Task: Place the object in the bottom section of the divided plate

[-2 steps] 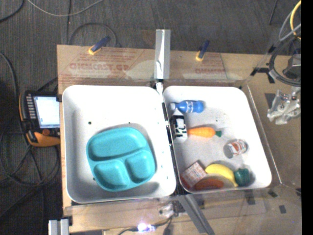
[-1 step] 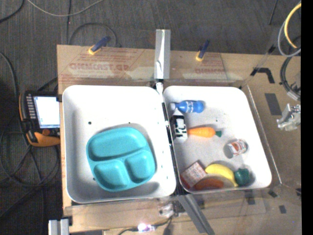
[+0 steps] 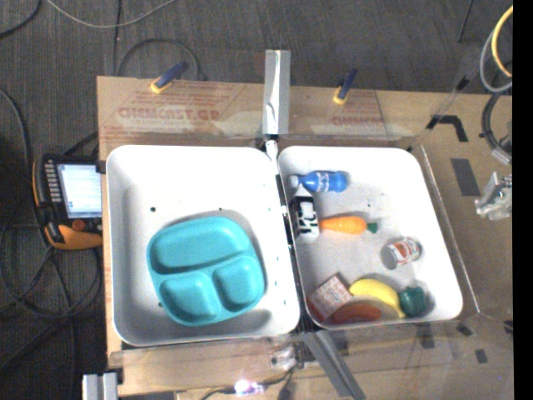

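A teal divided plate [image 3: 206,269] lies in the left bin [image 3: 133,182]. It has one long section at the far side and two smaller sections at the near side, and nothing lies in any of them. The right bin [image 3: 433,223] holds the loose objects: a blue bottle [image 3: 323,182], a small black and white item [image 3: 306,217], an orange carrot [image 3: 346,224], a small can [image 3: 402,252], a yellow banana [image 3: 376,294], a dark red item [image 3: 356,312], a green item [image 3: 415,300] and a small reddish box [image 3: 330,292].
The two bins meet at a ridge [image 3: 285,223] down the middle. A metal post [image 3: 276,90] stands behind them on the wooden board. A handheld screen unit [image 3: 71,198] sits left of the bench. Cables hang at the right edge [image 3: 500,48].
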Available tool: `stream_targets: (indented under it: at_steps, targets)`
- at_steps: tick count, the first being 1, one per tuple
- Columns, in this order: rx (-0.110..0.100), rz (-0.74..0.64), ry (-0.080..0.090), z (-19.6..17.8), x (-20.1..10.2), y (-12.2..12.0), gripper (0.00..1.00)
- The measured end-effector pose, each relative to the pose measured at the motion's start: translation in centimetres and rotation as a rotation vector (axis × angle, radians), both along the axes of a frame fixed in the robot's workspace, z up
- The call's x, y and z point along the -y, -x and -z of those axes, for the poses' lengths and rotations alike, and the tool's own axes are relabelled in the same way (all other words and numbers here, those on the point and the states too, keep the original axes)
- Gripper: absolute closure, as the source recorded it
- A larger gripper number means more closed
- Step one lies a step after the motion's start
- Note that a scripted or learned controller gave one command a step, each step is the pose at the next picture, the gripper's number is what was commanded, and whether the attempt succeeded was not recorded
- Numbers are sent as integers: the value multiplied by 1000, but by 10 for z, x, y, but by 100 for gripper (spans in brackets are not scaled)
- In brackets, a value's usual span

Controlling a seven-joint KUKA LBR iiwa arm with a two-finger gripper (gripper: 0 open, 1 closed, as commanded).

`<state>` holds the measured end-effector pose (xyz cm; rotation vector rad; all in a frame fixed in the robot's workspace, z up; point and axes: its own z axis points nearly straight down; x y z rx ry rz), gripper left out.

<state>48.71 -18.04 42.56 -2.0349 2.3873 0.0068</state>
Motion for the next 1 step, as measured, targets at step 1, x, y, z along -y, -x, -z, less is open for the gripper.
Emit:
stream_targets:
  at_steps: [1]
  targets:
    - [0, -252, 1, -6, 16, 1, 100]
